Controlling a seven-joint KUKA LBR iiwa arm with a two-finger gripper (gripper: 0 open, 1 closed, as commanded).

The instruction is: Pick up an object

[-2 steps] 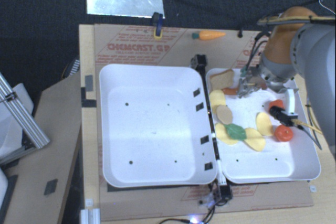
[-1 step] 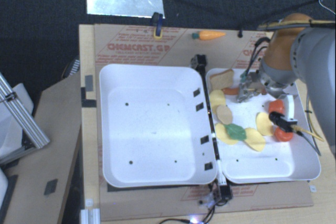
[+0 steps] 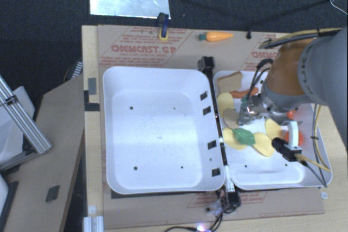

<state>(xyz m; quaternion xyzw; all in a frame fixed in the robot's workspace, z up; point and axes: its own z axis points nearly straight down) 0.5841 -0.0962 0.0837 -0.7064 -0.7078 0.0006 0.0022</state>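
End effector [image 3: 247, 113]: you see it low in the right bin [image 3: 272, 175], above the green toy [image 3: 244, 136]; grip cannot be told.
Left bin [image 3: 157, 76]: white.

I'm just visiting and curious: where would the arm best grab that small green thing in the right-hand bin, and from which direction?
Probably from straight above, pinching across its narrow width. The small green object lies flat among pale yellow pieces in the right white bin, so its sides are crowded and only its top is free. The end effector hangs just above and behind it.
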